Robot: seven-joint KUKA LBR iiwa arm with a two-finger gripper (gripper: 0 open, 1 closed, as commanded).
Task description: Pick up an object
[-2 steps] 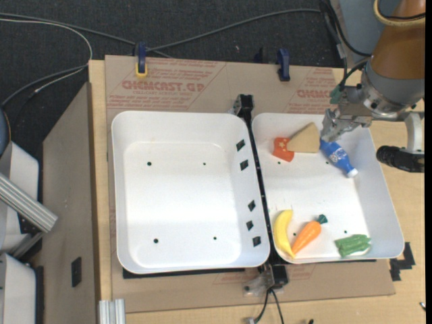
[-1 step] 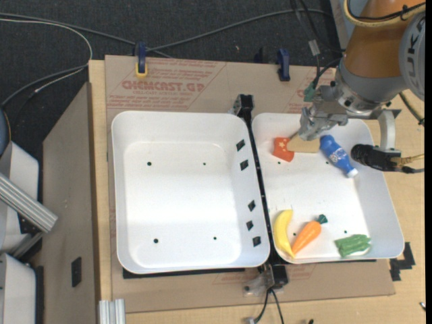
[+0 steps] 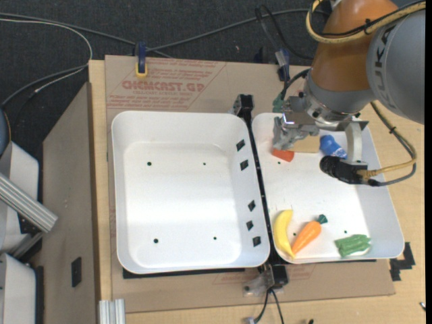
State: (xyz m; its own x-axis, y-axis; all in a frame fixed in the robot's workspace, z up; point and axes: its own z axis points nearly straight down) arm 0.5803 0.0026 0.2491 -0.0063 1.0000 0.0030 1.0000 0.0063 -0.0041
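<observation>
Gripper (image 3: pixel 286 138) low over the far-left corner of the right bin (image 3: pixel 378 201), directly above a small orange-red block (image 3: pixel 283 155).

The block lies flat on the bin floor, long axis running roughly left-right; whether the gripper is released or clenched cannot be told. A banana (image 3: pixel 282 231), carrot (image 3: pixel 306 235) and green piece (image 3: pixel 353 244) lie along the near edge.

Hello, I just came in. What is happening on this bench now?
A grey and orange robot arm reaches into the right bin from the right. Its gripper hangs low over a small orange-red block near the far side. A banana, a carrot and a green piece lie along the near edge.
</observation>
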